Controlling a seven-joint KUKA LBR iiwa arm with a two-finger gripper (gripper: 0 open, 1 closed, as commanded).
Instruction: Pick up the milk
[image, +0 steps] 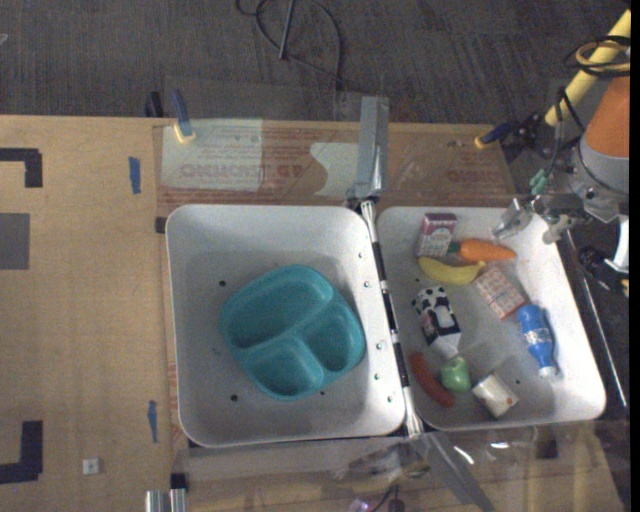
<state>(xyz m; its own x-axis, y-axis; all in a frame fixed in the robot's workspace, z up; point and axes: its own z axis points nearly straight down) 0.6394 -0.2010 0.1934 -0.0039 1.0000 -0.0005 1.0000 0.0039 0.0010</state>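
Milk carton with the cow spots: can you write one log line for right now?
task: pick up milk | black-and-white cow-patterned milk carton: lying in right white bin, untouched | gripper: above bin's upper right corner, away from carton | status: not grasped

this is a robotics lab, a test cell more than any lived-in room. a pale plywood worktop (80, 300) carries two shallow white plastic bins (190, 240) bolted side by side, with a grey metal rail (372, 140) rising just behind their shared edge. left of the bins, black square markers (22, 166) and strips of blue tape (134, 174) sit on the board. beyond the bins lies dark carpet (450, 50) with loose black cables (290, 30). right of the bins stands a grey-and-orange robot arm (608, 130).
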